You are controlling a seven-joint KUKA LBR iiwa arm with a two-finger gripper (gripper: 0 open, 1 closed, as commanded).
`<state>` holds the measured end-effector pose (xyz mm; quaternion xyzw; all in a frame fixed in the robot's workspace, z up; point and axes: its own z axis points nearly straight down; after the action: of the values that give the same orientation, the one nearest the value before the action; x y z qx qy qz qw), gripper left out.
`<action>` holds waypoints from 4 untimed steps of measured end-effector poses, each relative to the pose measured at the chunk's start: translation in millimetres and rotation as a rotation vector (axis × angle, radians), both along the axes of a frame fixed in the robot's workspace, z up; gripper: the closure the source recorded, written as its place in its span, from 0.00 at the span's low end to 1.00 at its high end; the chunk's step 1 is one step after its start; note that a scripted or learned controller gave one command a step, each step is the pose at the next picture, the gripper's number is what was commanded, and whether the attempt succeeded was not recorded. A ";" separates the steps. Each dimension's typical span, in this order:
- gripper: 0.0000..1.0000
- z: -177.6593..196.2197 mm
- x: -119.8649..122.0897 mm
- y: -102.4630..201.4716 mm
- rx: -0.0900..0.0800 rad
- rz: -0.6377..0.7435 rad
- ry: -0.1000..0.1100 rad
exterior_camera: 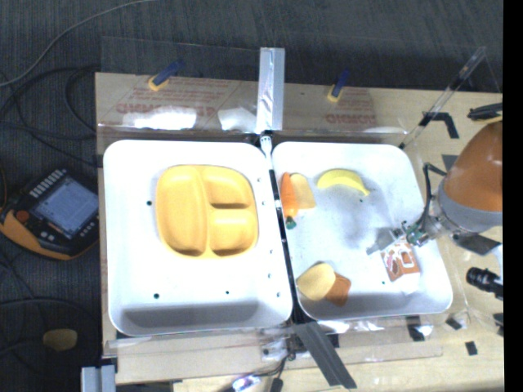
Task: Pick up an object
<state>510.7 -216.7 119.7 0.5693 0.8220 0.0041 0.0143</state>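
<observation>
Nothing is lifted yet, so your pick is all still ahead. In the right bin (409, 158) the gripper (398, 243) hangs low near the right wall, and you cannot tell its state from here. A small red-and-white packet (401, 263) lies just under it, apparently touching. The banana (343, 180) sits well apart near the bin's far wall, the orange cup (322, 282) near the front wall.

The hand (398, 239) sits low in the right bin (372, 158), just above a small orange-and-white packet (401, 263), with a banana (343, 180) up to its left and a yellow divided tray (207, 210) far left.
</observation>
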 end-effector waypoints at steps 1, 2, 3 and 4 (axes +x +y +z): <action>0.00 -8.1 -6.6 7.0 -0.021 0.016 -0.037; 0.00 -6.4 5.3 15.3 -0.006 -0.230 -0.025; 0.00 -7.4 0.2 5.7 0.005 -0.183 -0.035; 0.00 -8.0 -6.8 -8.4 -0.020 0.239 -0.029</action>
<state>503.9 -225.2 111.7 0.4671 0.8836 0.0058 0.0313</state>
